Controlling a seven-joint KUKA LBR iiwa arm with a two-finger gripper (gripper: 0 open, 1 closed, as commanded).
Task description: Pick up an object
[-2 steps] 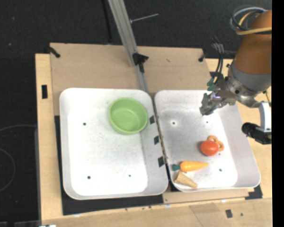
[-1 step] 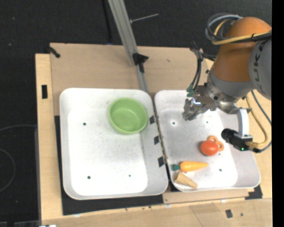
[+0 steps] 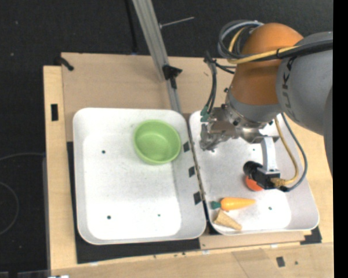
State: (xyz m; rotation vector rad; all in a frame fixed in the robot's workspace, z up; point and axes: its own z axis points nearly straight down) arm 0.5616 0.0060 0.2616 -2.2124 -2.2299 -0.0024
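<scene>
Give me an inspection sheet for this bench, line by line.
Surface: tan bench bearing a left bin and a right bin, both white.
Job's things: green bowl in the left bin. Orange carrot-shaped piece and tan wedge at the right bin's near edge. Small orange-red thing, partly hidden.
Clutter: nothing seen.
Hand: hand over the right bin's far left part, apart from the carrot-shaped piece.
Cables: grey cable bundle looped over the arm.
Surroundings: dark floor. Grey metal pole slanting down toward the bins.
</scene>
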